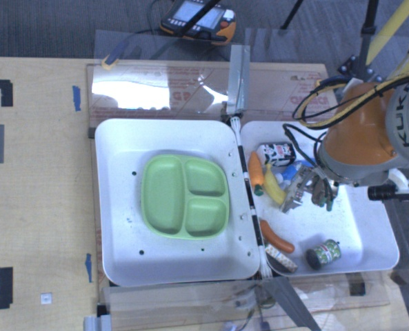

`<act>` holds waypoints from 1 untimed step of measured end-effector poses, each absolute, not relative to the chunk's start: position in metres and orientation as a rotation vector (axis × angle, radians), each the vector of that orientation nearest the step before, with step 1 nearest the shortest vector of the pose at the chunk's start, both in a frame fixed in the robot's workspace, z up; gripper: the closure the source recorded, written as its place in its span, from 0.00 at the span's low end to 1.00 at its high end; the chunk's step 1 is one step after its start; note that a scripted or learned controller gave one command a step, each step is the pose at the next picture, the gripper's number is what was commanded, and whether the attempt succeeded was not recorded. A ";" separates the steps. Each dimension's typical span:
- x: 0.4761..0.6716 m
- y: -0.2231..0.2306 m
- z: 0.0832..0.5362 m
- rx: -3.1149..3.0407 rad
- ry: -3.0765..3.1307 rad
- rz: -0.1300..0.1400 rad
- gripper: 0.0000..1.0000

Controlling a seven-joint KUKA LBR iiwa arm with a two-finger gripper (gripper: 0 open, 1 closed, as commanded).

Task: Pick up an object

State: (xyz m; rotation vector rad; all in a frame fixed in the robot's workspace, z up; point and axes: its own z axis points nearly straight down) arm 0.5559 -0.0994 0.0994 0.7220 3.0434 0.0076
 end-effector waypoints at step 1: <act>0.556 -0.099 0.099 0.721 3.044 0.008 0.00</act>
